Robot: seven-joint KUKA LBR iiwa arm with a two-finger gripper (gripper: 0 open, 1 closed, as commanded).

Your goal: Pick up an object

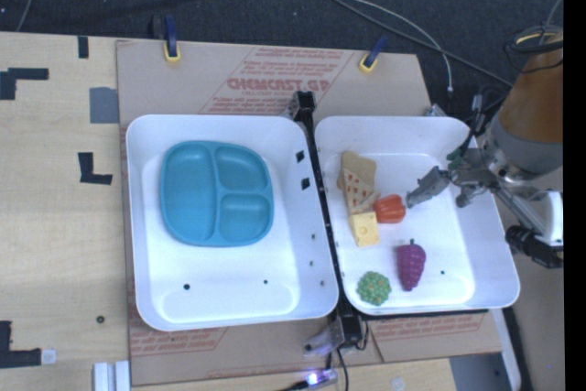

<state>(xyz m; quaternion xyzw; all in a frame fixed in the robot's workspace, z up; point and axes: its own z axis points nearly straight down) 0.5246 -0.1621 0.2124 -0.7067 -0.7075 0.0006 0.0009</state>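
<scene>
Fingers [423, 192] of the gripper low over the right bin [485, 288], state impossible to tell; tip just right of the red pepper [390, 209], nothing seen clamped; yellow cheese block [364, 229] below-left of the pepper; purple grapes [410, 264] below it; blue plate [218, 194] far left.

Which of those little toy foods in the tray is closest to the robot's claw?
The red tomato-like piece: it lies right at the tip of the gripper. The yellow cheese block, purple grapes and green broccoli lie farther off.
</scene>
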